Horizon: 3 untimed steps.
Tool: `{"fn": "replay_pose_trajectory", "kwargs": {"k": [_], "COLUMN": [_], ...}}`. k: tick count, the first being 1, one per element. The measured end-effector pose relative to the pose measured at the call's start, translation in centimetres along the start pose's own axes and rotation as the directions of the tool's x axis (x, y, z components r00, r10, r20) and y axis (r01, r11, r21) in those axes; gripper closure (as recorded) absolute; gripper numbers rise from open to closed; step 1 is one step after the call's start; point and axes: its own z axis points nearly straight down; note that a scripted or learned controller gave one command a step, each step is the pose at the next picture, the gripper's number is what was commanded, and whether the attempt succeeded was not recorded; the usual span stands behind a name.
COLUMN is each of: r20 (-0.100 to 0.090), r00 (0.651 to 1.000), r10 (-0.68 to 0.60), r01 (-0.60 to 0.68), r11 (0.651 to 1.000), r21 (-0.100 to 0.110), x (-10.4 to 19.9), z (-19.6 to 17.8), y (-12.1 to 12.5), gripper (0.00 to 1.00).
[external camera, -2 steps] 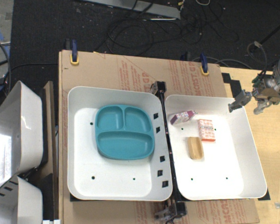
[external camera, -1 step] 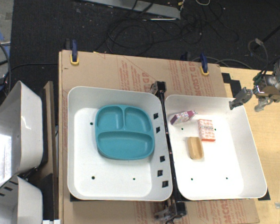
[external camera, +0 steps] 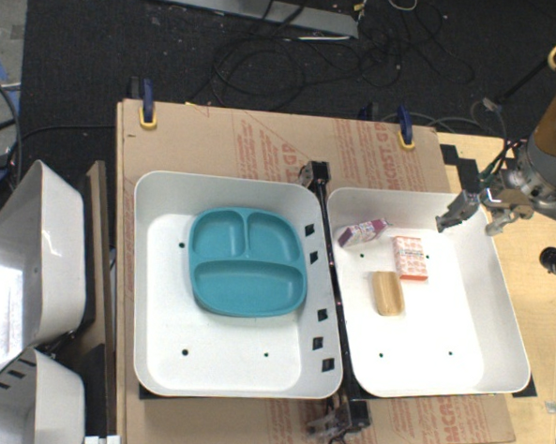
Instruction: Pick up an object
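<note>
The gripper (external camera: 476, 212) hovers with its fingers spread wide and holding nothing at the right bin's (external camera: 498, 305) far right rim, the pink box (external camera: 410, 258) lying to its left.

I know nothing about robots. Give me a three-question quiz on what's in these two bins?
1. True or false: the teal divided tray lies in the right bin.
2. How many small items lie in the right bin?
3. Which item lies nearest the claw: A) tan block, B) red-and-white packet, C) teal divided tray?

Key:
1. False; it lies in the left bin.
2. Three: a purple-and-white packet, the red-and-white packet and the tan block.
3. B.
</note>
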Motion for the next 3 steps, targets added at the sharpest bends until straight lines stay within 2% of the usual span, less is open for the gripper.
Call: {"fn": "replay_pose_trajectory", "kwargs": {"k": [2, 3], "r20": [0.0, 0.003], "r00": [1.0, 1.0], "r10": [-0.001, -0.003], "r01": [0.001, 0.003], "r11": [1.0, 1.0], "r21": [0.0, -0.007], "x": [0.1, 0.1], "z": [9.7, 8.3], "y": [1.0, 1.1], "gripper": [0.0, 1.0]}}
